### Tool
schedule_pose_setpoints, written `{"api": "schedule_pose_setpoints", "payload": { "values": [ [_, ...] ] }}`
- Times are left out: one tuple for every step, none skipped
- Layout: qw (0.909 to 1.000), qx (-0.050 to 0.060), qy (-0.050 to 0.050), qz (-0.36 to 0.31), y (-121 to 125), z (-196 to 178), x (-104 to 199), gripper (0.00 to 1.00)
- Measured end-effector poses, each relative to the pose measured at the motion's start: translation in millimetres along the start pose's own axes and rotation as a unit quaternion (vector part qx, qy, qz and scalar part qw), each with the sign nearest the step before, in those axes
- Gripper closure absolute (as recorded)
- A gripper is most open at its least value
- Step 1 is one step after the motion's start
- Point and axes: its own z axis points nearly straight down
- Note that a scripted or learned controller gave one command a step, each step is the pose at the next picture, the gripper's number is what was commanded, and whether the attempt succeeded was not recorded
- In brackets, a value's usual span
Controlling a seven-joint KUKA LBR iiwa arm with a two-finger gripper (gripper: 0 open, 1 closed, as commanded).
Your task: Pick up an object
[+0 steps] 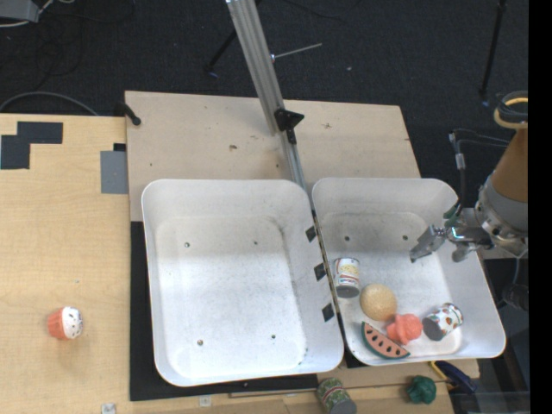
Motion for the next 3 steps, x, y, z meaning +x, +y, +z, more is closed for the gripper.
{"api": "schedule_pose_setpoints", "payload": {
  "values": [
    [1.0000,-0.002,-0.001,0.000,1.0,-2.3,-0.2,0.00],
    [1.0000,0.000,0.000,-0.001,9.4,49.0,5.5,0.00],
    [1.0000,-0.004,-0.001,0.000,10.4,97.9,5.8,0.00]
  ]
}}
